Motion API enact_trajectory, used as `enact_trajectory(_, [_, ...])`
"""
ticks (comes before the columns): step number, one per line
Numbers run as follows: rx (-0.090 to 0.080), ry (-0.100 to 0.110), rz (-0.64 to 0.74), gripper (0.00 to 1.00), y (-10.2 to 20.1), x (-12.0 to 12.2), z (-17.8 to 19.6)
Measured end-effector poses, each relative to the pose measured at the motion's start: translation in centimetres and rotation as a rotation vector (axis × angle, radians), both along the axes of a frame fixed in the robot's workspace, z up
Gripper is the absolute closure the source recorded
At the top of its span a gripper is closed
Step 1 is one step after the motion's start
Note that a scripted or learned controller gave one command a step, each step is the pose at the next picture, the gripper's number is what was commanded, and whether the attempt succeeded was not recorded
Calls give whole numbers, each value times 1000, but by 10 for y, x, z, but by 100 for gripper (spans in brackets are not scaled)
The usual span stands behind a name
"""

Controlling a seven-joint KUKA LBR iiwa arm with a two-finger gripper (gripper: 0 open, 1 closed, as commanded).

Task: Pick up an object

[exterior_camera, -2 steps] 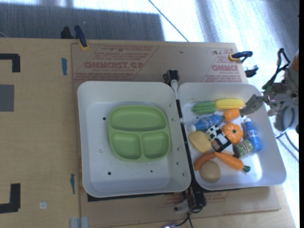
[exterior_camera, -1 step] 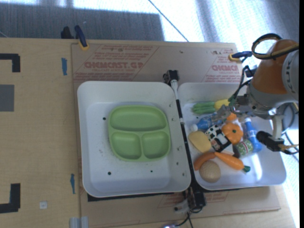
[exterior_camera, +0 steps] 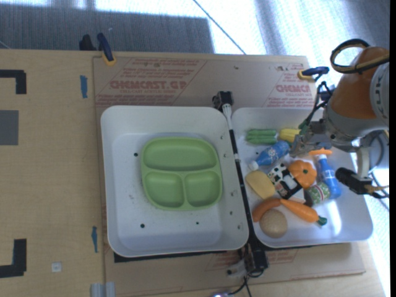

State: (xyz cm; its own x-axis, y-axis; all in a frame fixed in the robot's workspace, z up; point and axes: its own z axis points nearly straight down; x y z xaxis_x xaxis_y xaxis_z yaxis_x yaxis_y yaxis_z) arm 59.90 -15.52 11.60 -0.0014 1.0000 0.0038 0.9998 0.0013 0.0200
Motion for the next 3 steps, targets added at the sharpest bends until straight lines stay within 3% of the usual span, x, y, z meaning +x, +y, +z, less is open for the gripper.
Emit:
enact_trajectory(1, [0,1,0,0,0,0,0])
enact_trajectory(2, [-4,18,-1,0,-41,23,-30])
enact_trajectory(3, [16,9,11,0,-56,-10,-27])
